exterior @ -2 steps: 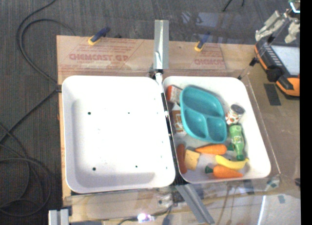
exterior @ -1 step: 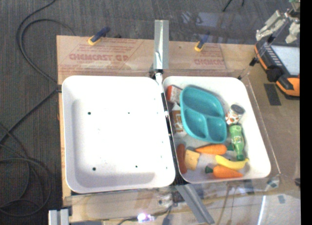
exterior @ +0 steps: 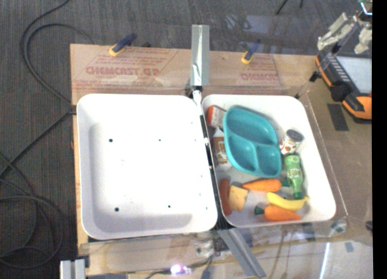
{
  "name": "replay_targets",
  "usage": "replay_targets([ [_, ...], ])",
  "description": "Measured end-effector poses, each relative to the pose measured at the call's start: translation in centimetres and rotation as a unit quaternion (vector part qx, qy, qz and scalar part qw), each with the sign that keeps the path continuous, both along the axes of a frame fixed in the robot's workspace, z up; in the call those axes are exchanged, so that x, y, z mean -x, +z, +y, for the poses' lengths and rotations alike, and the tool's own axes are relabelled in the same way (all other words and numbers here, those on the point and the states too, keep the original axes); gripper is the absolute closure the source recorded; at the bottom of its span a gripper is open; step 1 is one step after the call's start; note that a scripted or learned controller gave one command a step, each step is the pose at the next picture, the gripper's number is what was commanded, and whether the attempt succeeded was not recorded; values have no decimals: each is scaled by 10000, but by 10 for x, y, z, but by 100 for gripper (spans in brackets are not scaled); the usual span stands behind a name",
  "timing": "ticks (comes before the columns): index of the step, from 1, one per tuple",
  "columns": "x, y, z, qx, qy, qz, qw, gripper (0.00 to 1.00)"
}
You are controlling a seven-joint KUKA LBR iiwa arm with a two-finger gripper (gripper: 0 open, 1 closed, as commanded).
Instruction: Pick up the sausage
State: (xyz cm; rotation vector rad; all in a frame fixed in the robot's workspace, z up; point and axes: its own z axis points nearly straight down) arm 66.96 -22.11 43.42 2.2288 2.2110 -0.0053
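From the bench's near edge we see the right-hand shallow white bin (exterior: 314, 144) crowded: an orange carrot (exterior: 279, 213) and a yellow banana (exterior: 286, 201) lie nearest, with the dark red sausage (exterior: 225, 195) against the bin's left wall, touching a tan wedge of bread (exterior: 237, 197). Beyond sit a second carrot (exterior: 262, 184), a green bottle (exterior: 293, 173), a small printed can (exterior: 291, 141) with unreadable label, and a teal divided plate (exterior: 251, 140). The left white bin (exterior: 142, 163) adjoins. Farther back, brown board (exterior: 139, 69) reads "CHEMCAST GP". The arm's orange-and-grey gripper (exterior: 351, 26) stands off-bench, top right; we cannot tell its jaw opening.
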Motion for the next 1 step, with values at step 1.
replay_targets([
  [1,0,0,0,-3,-137,2,9999,0],
])
